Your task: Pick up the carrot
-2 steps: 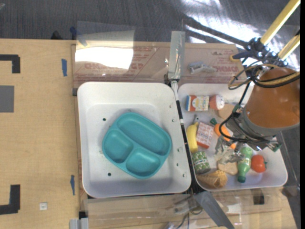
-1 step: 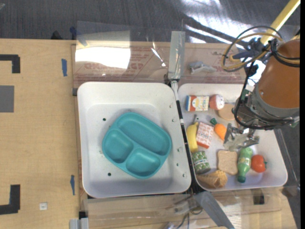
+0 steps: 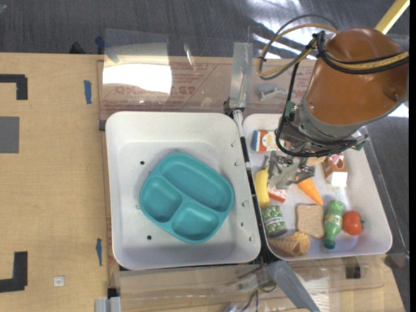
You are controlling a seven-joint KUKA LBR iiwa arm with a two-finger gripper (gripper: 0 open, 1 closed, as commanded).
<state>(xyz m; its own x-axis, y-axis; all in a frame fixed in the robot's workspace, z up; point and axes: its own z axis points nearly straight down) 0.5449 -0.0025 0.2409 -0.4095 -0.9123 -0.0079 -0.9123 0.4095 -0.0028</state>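
Observation:
The carrot (image 3: pixel 311 190) is a small orange cone lying in the middle of the right bin (image 3: pixel 380 236), with its tip pointing down and to the right. My gripper (image 3: pixel 290 173) hangs low over the same bin, just up and left of the carrot's thick end and close to it. The grey wrist and the orange band hide the bin's back part. Nothing shows as lifted off the bin floor.
Around the carrot lie a yellow piece (image 3: pixel 261 186), a green can (image 3: pixel 274 218), a bread slice (image 3: pixel 311 220), a green bottle (image 3: pixel 333 221), a tomato (image 3: pixel 352 222), a brown block (image 3: pixel 335 168) and a red-white carton (image 3: pixel 263 140). The left bin (image 3: pixel 123 142) holds a teal divided plate (image 3: pixel 187 197).

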